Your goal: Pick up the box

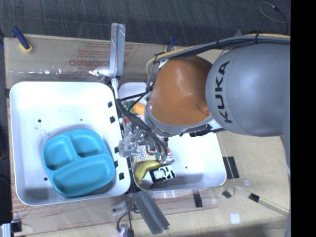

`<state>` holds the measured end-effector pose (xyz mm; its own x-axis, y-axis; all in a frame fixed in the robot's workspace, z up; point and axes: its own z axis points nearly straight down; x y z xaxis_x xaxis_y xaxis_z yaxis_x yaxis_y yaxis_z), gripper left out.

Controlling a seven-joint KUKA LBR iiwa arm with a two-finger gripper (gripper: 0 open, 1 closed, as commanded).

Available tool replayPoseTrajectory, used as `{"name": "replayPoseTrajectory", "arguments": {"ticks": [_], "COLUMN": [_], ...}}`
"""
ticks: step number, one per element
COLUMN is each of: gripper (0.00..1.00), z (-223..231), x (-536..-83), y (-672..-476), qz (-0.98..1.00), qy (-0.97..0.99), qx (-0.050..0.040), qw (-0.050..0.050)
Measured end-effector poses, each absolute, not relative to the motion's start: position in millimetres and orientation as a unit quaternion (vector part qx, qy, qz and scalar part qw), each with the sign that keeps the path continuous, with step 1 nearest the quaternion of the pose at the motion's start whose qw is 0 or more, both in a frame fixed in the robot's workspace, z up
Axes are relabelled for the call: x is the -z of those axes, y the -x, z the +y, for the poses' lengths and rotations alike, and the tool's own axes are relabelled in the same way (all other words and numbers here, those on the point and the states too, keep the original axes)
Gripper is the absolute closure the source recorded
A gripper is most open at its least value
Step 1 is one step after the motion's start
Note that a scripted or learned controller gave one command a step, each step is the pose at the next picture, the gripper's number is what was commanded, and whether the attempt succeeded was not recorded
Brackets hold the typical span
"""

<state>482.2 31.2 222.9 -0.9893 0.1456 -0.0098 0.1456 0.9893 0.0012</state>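
Looming closest to the lens, the grey arm (247, 93) with its orange band (177, 90) covers most of the right bin (210, 169) and reaches down toward that bin's left side. Below the band the gripper (143, 149) hangs low among a small heap of things next to the divider between the bins. Whether it is spread or pressed together cannot be told, because the wrist and the clutter hide it.

A patterned, flat-sided thing (143, 154) right under the gripper may be the box, though it is too small and too hidden to be sure. Nothing can be seen pinched by the tool.

As a judgement, the step in hand is the reach or the grasp itself, with the lift not yet done. The next move calls for a firm closing on the box alone and a straight lift, without dragging up the neighbours that press against it.

Counted: two white bins. The left bin (29, 112) holds one blue tray (79, 162) with three compartments. In the right bin lie one yellow banana (144, 171), one small black-and-white item (163, 174) just beside the banana, and one orange thing (139, 109) peeking out under the wrist. One blue clamp (22, 39) sits at the bench's far left corner.
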Motion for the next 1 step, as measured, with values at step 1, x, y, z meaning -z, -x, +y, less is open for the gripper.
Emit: {"name": "replayPoseTrajectory", "arguments": {"ticks": [1], "gripper": [1.0], "z": [31.7], "x": [-233.0], "y": [-483.5], "qz": [0.997], "qy": [-0.071], "qx": [-0.0003], "qw": [0.006]}}
